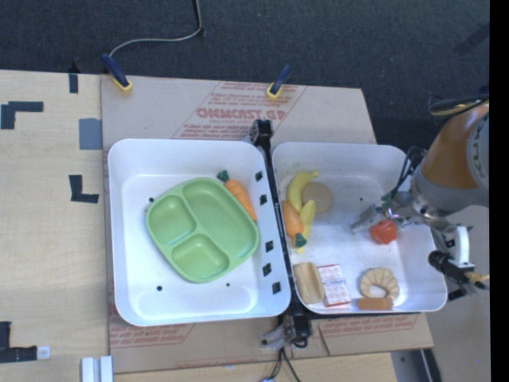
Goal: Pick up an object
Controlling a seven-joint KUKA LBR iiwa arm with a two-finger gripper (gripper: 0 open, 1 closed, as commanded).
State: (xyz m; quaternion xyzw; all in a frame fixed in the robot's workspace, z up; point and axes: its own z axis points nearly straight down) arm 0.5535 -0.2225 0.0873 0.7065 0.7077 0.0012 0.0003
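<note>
Dark blue carpeted floor point(334, 22) lying beyond a light wooden surface point(48, 237); printed cardboard sheet point(231, 114) lying on it, yellow clamps point(118, 79) gripping its far edge; black cable point(187, 22) trailing across the carpet.

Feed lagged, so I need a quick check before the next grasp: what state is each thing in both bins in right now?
Green tray: flat in left bin, compartments bare.
Carrot: lying against the tray's far edge.
Banana: lying in right bin by the divider.
Red object: in right bin, at the gripper tip; grasp unclear.
Croissant: resting near the front wall.
Packet: lying flat.
</note>
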